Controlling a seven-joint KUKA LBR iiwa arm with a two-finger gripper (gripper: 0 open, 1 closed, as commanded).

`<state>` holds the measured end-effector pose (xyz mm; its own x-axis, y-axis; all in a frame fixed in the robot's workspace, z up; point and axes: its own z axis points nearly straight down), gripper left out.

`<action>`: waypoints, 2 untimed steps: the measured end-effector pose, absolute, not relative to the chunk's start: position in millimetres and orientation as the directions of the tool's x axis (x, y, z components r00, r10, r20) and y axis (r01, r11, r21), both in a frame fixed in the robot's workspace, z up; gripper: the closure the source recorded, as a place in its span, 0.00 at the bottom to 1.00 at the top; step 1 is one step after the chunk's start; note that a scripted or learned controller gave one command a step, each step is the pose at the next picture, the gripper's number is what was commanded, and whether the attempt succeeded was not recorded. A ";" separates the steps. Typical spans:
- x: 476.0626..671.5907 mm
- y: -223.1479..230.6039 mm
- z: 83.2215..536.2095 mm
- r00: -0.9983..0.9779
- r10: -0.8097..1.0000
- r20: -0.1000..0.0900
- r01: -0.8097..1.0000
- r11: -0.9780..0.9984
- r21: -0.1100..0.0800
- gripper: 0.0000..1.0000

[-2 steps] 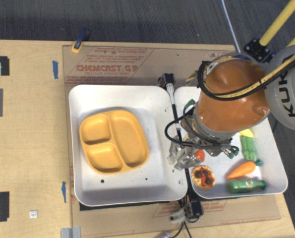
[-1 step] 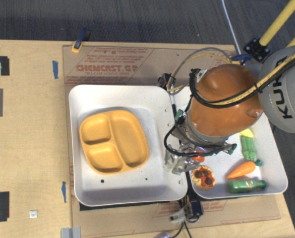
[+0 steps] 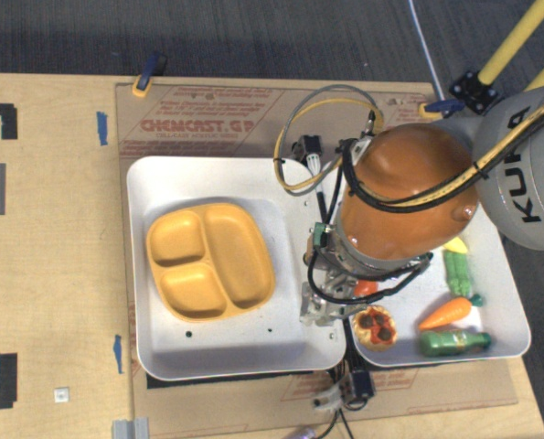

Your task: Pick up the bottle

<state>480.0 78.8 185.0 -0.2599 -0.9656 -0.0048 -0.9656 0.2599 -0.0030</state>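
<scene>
The bottle (image 3: 454, 341) is green with a red label and lies on its side near the front right corner of the right bin (image 3: 514, 332). My gripper (image 3: 326, 307) hangs under the orange wrist band (image 3: 409, 195), low over the divide between the two bins. It is well to the left of the bottle and apart from it. The arm's body hides much of the right bin's middle and back.
A yellow divided plate (image 3: 210, 261) lies in the left bin (image 3: 148, 190). In the right bin, a toy pizza piece (image 3: 375, 327) lies just right of the gripper, with an orange carrot (image 3: 445, 312), a green vegetable (image 3: 457, 273) and a yellow item (image 3: 454, 245) near the bottle.
</scene>
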 end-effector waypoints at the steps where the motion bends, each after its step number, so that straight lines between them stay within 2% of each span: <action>1: 492.3 12.3 197.6 -0.217 -0.976 -0.003 -0.976 0.217 -0.003 1.00; 2: 479.5 26.5 184.8 0.032 -1.000 -0.002 -1.000 -0.032 0.000 1.00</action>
